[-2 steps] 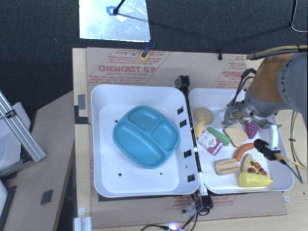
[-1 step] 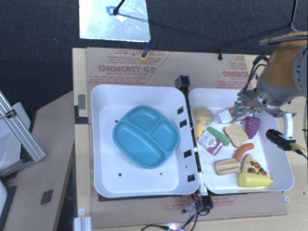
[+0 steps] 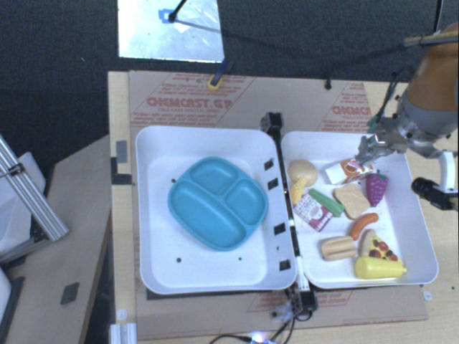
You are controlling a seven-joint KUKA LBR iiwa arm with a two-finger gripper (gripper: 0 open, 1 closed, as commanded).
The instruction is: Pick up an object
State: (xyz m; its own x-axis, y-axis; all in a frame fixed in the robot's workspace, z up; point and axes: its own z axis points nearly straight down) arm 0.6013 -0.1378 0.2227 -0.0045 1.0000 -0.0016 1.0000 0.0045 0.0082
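The right bin (image 3: 423, 242) holds several toy foods. Among them are a beige potato (image 3: 303, 170), a white and orange carton (image 3: 346, 169), purple grapes (image 3: 376, 187), a bread slice (image 3: 351, 199), a green pod (image 3: 326, 203) and a pink packet (image 3: 312, 212). Nearer the front lie a sausage (image 3: 362, 225), a bun (image 3: 337, 248), a pizza slice (image 3: 378, 246) and a yellow piece (image 3: 379, 267). My gripper (image 3: 371, 150) hangs over the bin's far right part, just above the carton and the grapes. Nothing is visibly held in it.
The left bin (image 3: 154, 264) carries a blue divided plate (image 3: 217, 203). A black hinge strip (image 3: 281, 192) runs between the bins. The grey arm with its orange band (image 3: 434, 84) comes in from the upper right. A metal sheet (image 3: 171, 18) lies beyond the bench.
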